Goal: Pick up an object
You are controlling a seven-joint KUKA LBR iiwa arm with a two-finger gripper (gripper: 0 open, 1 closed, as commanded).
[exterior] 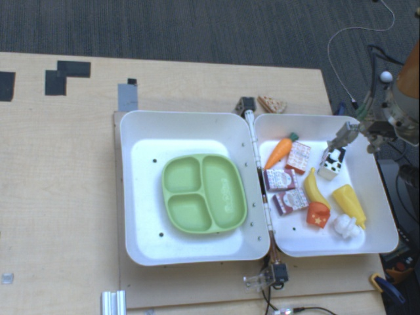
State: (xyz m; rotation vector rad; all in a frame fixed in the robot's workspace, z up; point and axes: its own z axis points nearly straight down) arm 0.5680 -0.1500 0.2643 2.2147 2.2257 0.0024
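The gripper (344, 136), grip state unclear, hovers at one o'clock of the cow figurine (333, 163); likely targeting it.

No print on the small packets (287, 179) is readable.

A green divided plate (204, 193) sits in the left bin (134, 195) (three compartments).

Bright even overhead light, soft faint shadows, mild glare on white bins (197, 126), slightly soft focus
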